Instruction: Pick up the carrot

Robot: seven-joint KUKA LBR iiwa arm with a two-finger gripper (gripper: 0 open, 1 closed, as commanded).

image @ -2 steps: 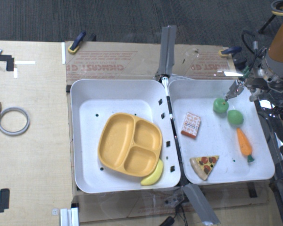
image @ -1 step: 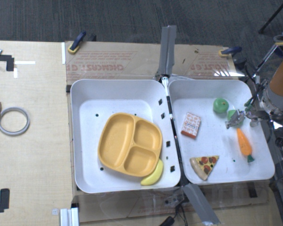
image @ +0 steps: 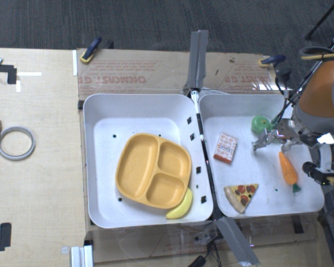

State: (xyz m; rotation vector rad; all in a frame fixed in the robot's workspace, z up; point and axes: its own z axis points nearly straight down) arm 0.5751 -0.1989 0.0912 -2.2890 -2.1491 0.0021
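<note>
My gripper (image: 265,142) hangs open and holds nothing, just left of the carrot (image: 288,170) in the right bin (image: 267,207). I should move right, straddle its middle crosswise, then close.

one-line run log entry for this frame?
task: pick carrot | gripper: in right bin, above-left of carrot, not on it | carrot: flat on bin floor
</note>
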